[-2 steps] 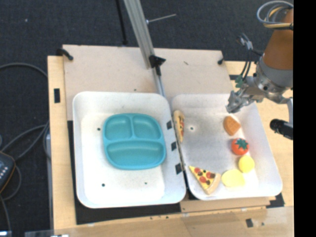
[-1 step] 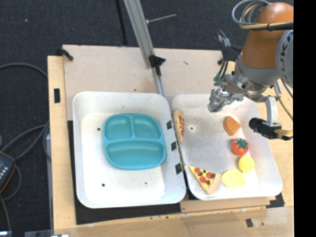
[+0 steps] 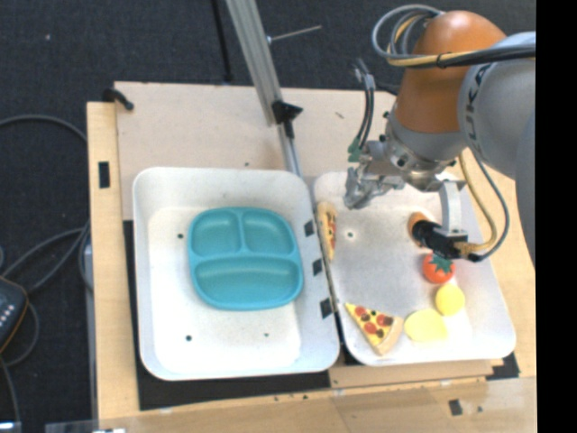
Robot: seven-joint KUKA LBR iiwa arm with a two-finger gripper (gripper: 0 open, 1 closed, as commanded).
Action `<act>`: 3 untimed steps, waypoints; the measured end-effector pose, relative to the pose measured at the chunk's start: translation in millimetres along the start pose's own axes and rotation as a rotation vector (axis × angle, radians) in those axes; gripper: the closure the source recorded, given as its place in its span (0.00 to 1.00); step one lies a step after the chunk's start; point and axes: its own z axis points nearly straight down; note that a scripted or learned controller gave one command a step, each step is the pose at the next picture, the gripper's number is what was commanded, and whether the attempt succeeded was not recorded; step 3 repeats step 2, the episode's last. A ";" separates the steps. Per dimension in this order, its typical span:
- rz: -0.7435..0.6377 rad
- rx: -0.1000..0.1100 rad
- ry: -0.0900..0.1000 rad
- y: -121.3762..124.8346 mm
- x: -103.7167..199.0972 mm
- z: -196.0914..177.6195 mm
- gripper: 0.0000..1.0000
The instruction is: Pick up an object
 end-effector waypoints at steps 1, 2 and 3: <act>-0.001 0.002 0.000 5.4 61.8 9.0 1.00; 0.000 -0.002 0.000 7.8 110.3 0.7 1.00; 0.000 -0.002 0.000 7.8 110.3 0.7 1.00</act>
